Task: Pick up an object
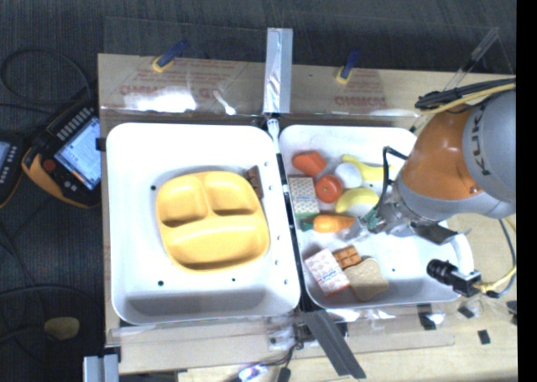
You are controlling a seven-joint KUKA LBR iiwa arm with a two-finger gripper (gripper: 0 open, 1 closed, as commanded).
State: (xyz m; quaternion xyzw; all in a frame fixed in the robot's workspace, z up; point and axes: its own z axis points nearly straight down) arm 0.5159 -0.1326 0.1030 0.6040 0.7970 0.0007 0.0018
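Looking down at a slant, two white bins are seen side by side on a bench [117,70]. The left bin [126,204] is occupied by a yellow tray [213,219] with compartments, set roughly at its middle; a small brown piece [254,180] is seen at the tray's upper right corner, touching it or just beside it.

The right bin [436,284] is packed with toy food. An orange-red piece [308,162] is placed near the top left. A red ball [329,190] is seen below it, with a white round piece [347,176] just beside. A banana [367,170] is laid near the top, and a yellow-green fruit [357,201] below it. A striped box [303,196] is stood against the divider. A carrot [333,223] is laid under the red ball. A red-and-white pack [325,272] and a bread slice [367,279] are grouped at the bin's lower part, with a small brown block [346,256] touching them.

The arm [453,162] is reached in from the right, over the right bin. The gripper [379,221] is lowered just beside the yellow-green fruit and the carrot's right end. Its grip state cannot be told; nothing is seen held.

A handheld controller [71,154] is left on the floor, left of the bench.
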